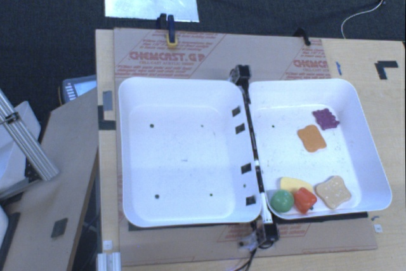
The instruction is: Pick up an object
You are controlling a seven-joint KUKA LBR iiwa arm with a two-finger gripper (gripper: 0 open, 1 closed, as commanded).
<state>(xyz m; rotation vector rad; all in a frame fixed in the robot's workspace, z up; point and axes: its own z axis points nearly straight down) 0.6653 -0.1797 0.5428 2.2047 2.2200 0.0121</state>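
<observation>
Orange toy slab (311,138) lay alone mid-floor in the right bin (355,98), purple piece (325,118) near; a straight descent there looked safest; crowded front-corner items (307,195) risked collisions; gripper state: cannot tell.

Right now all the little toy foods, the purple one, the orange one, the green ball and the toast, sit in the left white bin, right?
Not quite. The camera view shows the purple piece, orange piece, green ball and toast all in the right bin, not the left.
</observation>
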